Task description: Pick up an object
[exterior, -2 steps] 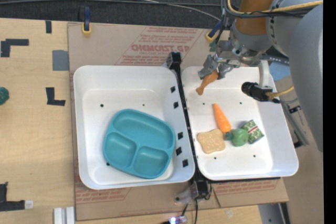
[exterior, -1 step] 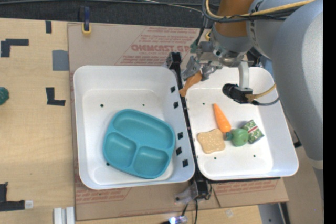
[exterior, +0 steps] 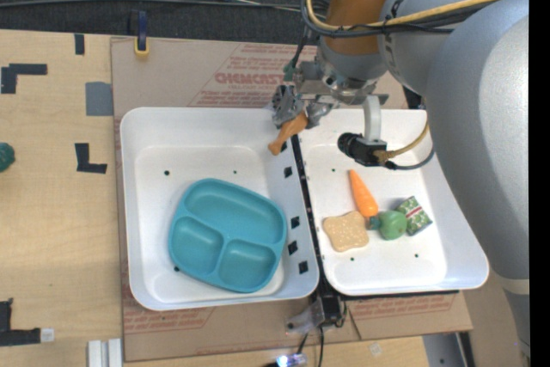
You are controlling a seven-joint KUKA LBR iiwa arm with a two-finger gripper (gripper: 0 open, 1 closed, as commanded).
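I see the gripper (exterior: pixel 295 110) clamped on an orange stick (exterior: pixel 287 134), hanging over the divide between left bin (exterior: pixel 137 133) and right bin (exterior: pixel 460 258).

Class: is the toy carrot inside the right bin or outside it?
Inside: the carrot lies on the right bin's floor, beside the toast.

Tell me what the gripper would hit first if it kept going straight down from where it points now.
Probably the upper edge of the left bin, near the divider between the bins. The gripper points down there with an orange stick-like object at its tip, which would touch first. Depth is uncertain.
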